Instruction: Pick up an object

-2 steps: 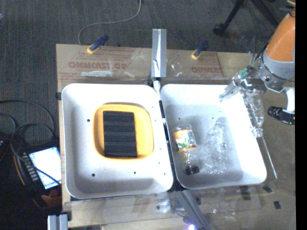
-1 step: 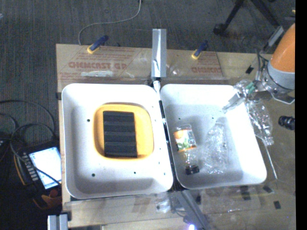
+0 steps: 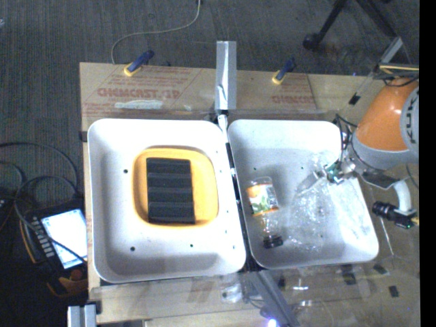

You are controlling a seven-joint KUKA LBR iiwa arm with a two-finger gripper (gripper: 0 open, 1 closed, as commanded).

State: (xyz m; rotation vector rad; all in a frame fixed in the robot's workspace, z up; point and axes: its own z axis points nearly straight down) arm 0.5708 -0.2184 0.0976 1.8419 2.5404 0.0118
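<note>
The gripper (image 3: pixel 332 174), its state impossible to tell, hung over the clear plastic wrap (image 3: pixel 315 210); a centred, vertical descent was advisable.

Two clamps (image 3: pixel 138 62) (blue-handled) are seen on the wooden board (image 3: pixel 157 92) behind the bins; a lit tablet (image 3: pixel 63 236) lies on the floor at left.
</note>
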